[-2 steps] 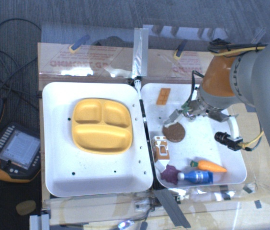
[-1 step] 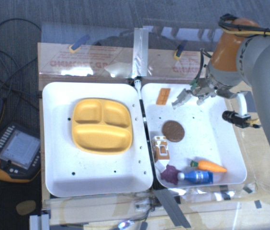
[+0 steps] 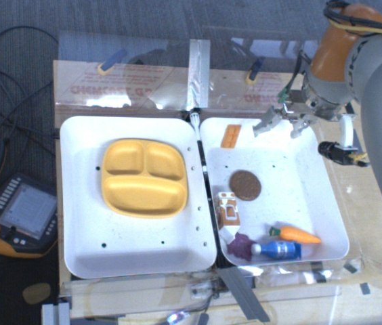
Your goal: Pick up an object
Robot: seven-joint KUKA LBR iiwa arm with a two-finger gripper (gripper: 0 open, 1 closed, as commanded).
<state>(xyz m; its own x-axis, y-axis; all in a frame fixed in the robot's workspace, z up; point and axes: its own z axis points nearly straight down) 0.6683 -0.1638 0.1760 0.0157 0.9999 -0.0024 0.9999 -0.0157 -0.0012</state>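
Two white bins on counter [image 3: 69,80], side by side. We log contents w/ clock positions per bin.

Left bin [image 3: 76,249]: yellow divided tray [image 3: 144,177], centre.

Right bin [image 3: 326,202]:
- orange block [image 3: 230,136], 11 o'clock, long axis approx. 12–6, slight tilt.
- brown disc [image 3: 245,185], centre-left, flat.
- small carton [image 3: 228,210], 8 o'clock.
- purple item [image 3: 241,246], 7 o'clock.
- blue bottle [image 3: 279,250], 6 o'clock, lying down, long axis 3–9.
- carrot [image 3: 298,235], 5 o'clock, just above bottle, tip toward 4.

End effector [image 3: 282,122]: fingers spread, nothing between them, hovering at bin's 1 o'clock rim.

Step, as we judge it: approach; no target fixed yet. Nearest candidate is orange block. Next move needs travel toward 9, descent, jaws set across block's short side.
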